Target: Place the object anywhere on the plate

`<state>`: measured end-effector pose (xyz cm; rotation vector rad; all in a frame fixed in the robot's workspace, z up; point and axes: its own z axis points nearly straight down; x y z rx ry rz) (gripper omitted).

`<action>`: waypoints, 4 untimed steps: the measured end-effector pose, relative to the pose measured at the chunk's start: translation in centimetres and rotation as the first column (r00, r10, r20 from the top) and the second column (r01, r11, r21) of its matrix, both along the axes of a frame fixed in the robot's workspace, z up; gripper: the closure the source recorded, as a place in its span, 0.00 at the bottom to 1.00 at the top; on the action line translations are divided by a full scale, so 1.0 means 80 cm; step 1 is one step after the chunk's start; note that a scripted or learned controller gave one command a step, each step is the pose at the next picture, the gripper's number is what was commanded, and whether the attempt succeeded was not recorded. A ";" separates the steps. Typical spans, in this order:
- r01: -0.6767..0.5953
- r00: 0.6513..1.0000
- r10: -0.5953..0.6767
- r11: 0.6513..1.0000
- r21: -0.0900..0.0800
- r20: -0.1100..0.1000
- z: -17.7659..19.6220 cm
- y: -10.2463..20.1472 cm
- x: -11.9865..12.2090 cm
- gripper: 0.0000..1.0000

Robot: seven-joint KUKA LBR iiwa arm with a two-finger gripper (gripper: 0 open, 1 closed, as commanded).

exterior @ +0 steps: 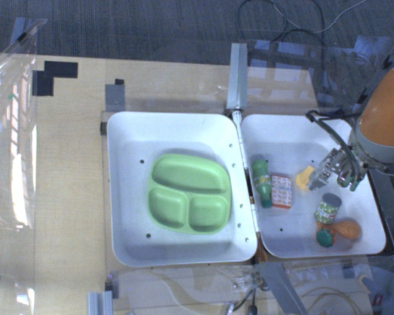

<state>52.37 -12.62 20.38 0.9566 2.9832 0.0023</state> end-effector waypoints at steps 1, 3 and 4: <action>0.012 1.000 -0.012 1.000 0.003 -0.003 -0.023 0.190 0.050 1.00; -0.323 0.946 0.323 0.946 -0.003 0.000 -0.010 0.004 0.034 1.00; -0.264 0.965 0.264 0.965 -0.004 0.002 0.031 -0.049 0.008 1.00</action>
